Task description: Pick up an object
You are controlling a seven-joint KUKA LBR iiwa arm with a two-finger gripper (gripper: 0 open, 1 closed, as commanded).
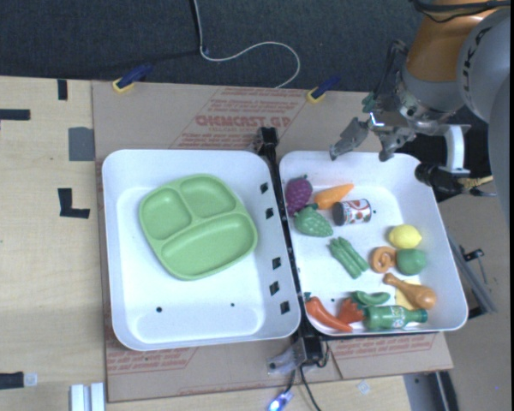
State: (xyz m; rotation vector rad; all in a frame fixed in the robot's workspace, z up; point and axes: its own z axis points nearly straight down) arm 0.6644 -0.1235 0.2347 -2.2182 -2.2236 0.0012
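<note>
The gripper (364, 145) hangs with its 2 fingers spread wide and nothing between them, above the far rim of the right bin (441, 221). The toys lie below and just in front of it: the carrot (334, 196) and the small can (354, 211) are nearest, with the purple grapes (298, 193) to one side. A good pick likely means centring over 1 isolated piece, such as the carrot, then descending straight so the fingers straddle its narrow width, clear of the can.
</note>
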